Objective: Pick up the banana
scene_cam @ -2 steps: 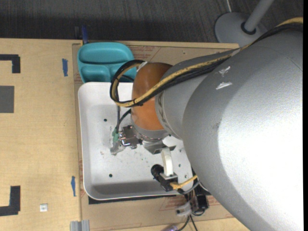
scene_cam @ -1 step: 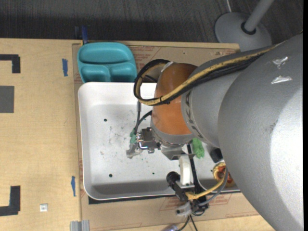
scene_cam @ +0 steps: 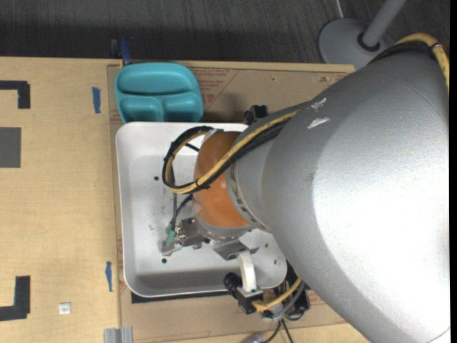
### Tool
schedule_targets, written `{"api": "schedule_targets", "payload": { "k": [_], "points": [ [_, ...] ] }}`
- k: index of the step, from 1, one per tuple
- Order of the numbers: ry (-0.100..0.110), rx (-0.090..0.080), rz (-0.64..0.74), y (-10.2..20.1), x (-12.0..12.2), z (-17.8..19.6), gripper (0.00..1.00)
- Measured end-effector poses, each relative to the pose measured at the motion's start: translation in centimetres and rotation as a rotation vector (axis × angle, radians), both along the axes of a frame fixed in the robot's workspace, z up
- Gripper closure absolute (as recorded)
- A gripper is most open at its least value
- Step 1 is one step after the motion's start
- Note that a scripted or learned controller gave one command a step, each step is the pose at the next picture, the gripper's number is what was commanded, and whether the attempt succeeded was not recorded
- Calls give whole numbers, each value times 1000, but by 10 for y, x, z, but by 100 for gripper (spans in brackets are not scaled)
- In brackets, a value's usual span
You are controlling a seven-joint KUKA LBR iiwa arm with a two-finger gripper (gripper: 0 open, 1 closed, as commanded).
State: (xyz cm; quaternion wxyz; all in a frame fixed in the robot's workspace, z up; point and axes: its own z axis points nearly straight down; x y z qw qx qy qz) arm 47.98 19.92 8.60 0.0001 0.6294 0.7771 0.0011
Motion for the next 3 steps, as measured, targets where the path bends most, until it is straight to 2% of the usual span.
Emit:
{"api": "schedule_targets", "payload": {
  "k": [1,2,3],
  "points": [
    [2,-2,-246,18,-1,52,0],
    [0,-2,73,25,-1,70,0],
    [3,1,-73,18,0,0,0]
  ]
}}
